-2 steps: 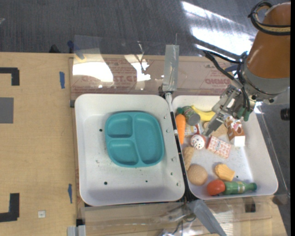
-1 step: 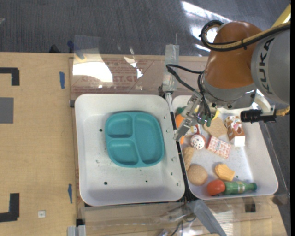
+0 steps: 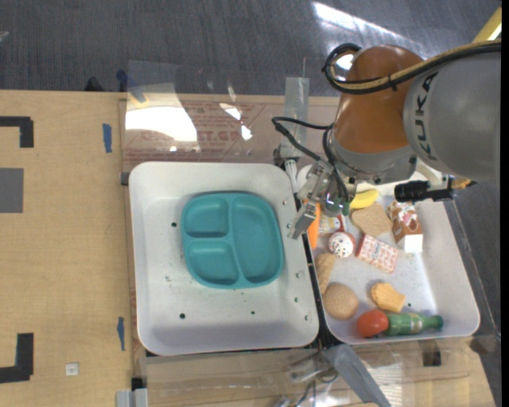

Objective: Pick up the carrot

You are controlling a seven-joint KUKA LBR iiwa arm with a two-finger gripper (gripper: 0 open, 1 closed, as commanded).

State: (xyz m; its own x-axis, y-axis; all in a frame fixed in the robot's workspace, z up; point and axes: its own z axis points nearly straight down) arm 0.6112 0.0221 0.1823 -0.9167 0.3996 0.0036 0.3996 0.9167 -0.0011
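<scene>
The scene is brightly and evenly lit from above. Strong glare falls on the clear sheet (image 3: 171, 127) behind the left bin (image 3: 151, 238), washing out a white patch there, and a second streak of reflection shows on the dark floor (image 3: 350, 20) at the top. The white bins are close to overexposed, with little surface detail. Shadows are soft and short: a faint one rims the teal tray (image 3: 233, 238), a darker one lies under the arm (image 3: 413, 103). The arm, nearest the camera, looks slightly soft. Small items in the right bin (image 3: 461, 302) are coarse and low in resolution.
</scene>
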